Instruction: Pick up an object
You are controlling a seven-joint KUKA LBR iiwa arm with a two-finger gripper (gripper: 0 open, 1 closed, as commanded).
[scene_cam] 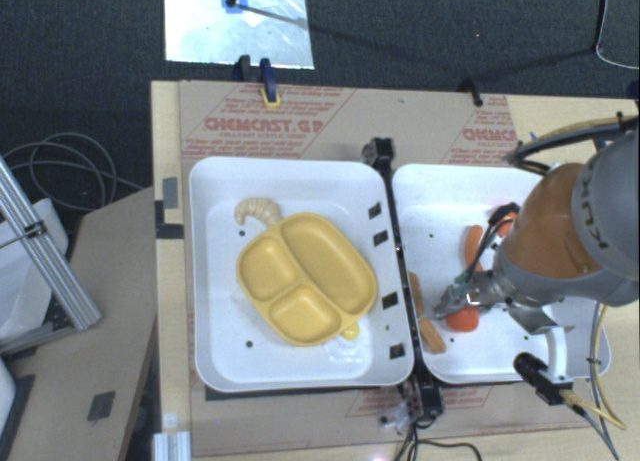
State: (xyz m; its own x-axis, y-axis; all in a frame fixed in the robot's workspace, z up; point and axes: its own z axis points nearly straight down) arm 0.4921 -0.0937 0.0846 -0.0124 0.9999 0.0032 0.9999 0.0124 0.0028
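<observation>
While arm reaches into right bin, gripper low at red-orange object, finger state hidden, orange piece beside, yellow divided tray in left bin

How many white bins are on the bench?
2: the left bin holds a yellow divided plate; the right bin sits beside it, under the arm.

A yellow divided plate fills the left bin; the gripper hangs over the right bin.
</observation>
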